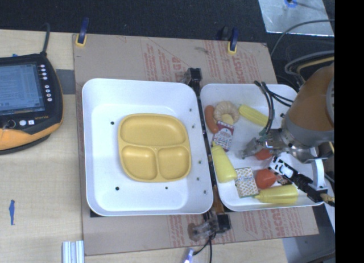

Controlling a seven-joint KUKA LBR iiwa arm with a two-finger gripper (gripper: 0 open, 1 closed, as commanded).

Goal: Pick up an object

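The right white bin (239, 90) holds several toy foods: a reddish sausage (210, 117), a beige doughnut (226, 110), a yellow corn-like piece (253, 115), a small printed packet (224, 138), a yellow banana-like piece (223, 164), a checked cracker (246, 181), a red tomato-like piece (265, 178) and a long yellow piece (277, 194). My gripper (254, 147) reaches in from the right and hangs low over the middle of this bin. It sits just above a small red item (263, 155), which it partly hides.
The left white bin (102, 102) holds a yellow divided plate (153, 146). A handheld control pad (25, 99) lies on the bench at far left. Clamps (232, 38) pin the cardboard sheet at the back. Cables trail along the arm at right.
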